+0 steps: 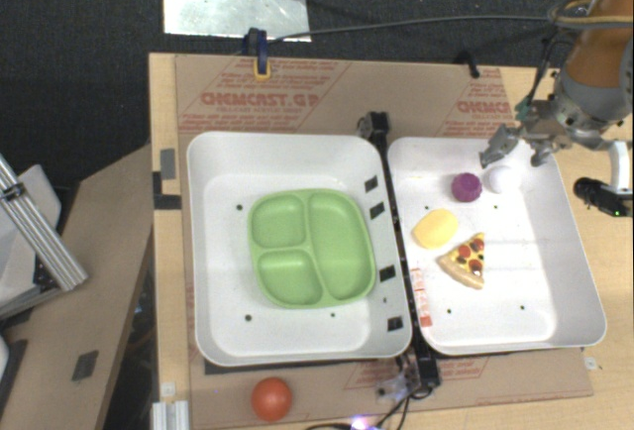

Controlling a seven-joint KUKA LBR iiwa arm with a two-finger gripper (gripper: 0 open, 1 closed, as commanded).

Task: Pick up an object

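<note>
The right bin [555, 250] holds a purple ball [467, 186], a small white object [502, 179], a yellow lump [435, 228] and a toy pizza slice [465, 261]. My gripper [516, 157] hangs over the bin's far edge, just above and behind the white object. It is open, its two fingers spread apart with nothing between them. The purple ball lies just to the left of the fingers.
The left bin [213, 250] holds a green divided plate [310, 247]. A red-orange ball [270, 398] lies on the bench in front of the left bin. Black clips run along the divide between the two bins [388, 220].
</note>
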